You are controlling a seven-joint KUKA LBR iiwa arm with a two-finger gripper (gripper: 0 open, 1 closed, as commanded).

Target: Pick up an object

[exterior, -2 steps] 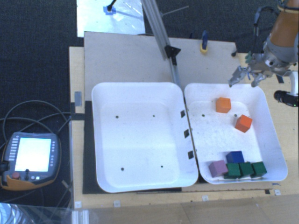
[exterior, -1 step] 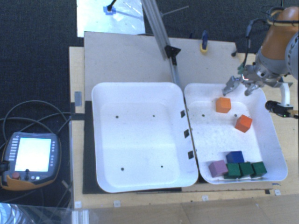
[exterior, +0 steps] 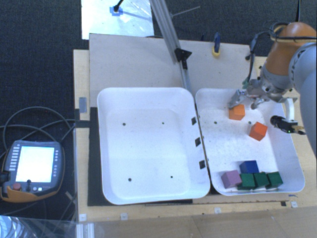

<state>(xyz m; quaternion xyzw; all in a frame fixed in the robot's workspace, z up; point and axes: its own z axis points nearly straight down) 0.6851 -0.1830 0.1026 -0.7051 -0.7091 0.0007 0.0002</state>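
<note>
Orange block point(exterior: 237, 112) below tool point(exterior: 246, 100); no legible writing.

Grey arm point(exterior: 303, 63), orange band above wrist, black cable, metallic gripper point(exterior: 246, 101).

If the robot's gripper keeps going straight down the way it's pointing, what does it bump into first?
Probably the orange block just under the gripper in the right bin. From this slanted view depth is hard to judge, so it might land beside the block on the bin floor instead.
</note>
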